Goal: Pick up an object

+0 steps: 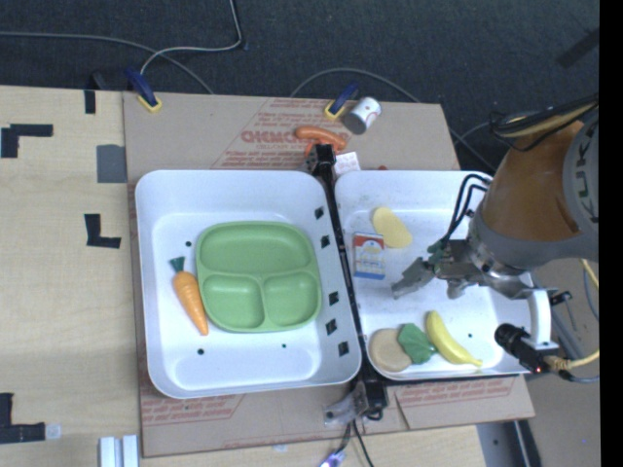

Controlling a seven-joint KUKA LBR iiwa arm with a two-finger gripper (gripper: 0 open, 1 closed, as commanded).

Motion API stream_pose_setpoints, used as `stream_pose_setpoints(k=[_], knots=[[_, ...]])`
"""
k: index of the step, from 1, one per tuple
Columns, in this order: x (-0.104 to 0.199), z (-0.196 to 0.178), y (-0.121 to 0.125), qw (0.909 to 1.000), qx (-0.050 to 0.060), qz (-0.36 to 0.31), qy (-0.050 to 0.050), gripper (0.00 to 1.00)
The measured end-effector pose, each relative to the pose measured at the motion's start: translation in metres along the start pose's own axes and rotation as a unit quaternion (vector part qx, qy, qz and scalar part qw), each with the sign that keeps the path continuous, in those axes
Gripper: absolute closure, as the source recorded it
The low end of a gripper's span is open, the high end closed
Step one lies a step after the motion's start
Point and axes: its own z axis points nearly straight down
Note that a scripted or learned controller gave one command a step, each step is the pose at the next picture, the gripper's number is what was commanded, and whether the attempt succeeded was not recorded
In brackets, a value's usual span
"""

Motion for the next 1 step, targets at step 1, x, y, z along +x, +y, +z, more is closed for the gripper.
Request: stream_pose_setpoints(k=[1], knots=[[-0.0699, 0.1076, -0.0073, 1.0, -0.001, 0.001, -0.001, 0.0]])
